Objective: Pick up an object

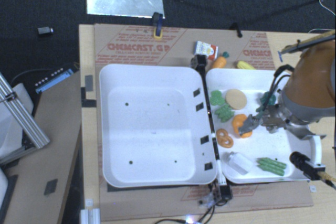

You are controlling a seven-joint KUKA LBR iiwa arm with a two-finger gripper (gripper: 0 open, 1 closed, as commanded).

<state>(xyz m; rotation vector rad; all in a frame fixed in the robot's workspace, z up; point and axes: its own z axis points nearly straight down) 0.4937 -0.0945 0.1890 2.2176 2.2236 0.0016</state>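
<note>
Left bin [149,128]: bare white floor. Right bin [262,77]: holds all items.

Arm [312,86] reaches in from right, low over right bin. Gripper [248,126] at orange piece [240,122], touching or just above; finger state cannot be told, no hold visible.

Orange piece: likely light hollow plastic, stiff, smooth, rounded, so may slip. Best taken across widest middle.

Neighbours near: tan disc [235,98], broccoli [223,112], pretzel [224,138], beans [272,166].

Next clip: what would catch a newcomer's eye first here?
Probably the contrast between the bins: the right bin is crowded with toy food, among it a tan round piece, a pretzel and green beans. Next, the gripper low over an orange piece mid-bin.
</note>
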